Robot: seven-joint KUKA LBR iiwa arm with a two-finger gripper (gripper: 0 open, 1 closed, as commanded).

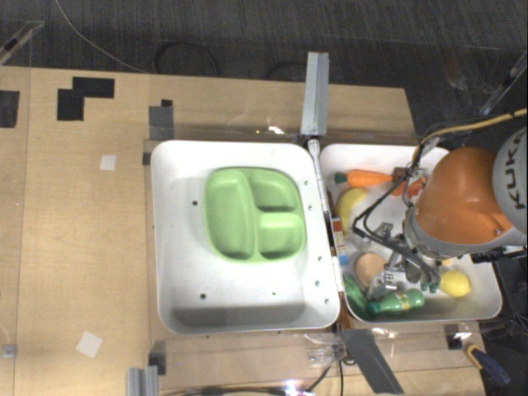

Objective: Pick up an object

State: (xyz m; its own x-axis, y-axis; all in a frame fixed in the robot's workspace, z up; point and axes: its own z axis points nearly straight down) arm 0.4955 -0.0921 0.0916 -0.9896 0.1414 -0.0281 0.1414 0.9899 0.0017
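— While the gripper [404, 275] hangs low in the right bin [493, 299], which step is this?
— Reaching. I cannot tell how the fingers stand. Green bottle [394, 304] just below them, egg [369, 267] beside.
— Next?
— Settle over the bottle, close, lift.

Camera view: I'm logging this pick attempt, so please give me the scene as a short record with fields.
left bin: holds a green divided tray
right bin: holds the loose items
items in right bin: carrot, yellow fruit, egg-like tan object, green bottle, lemon
arm: reaches over the right bin
claw: low over the green bottle, beside the tan object
grasp: nothing visibly held
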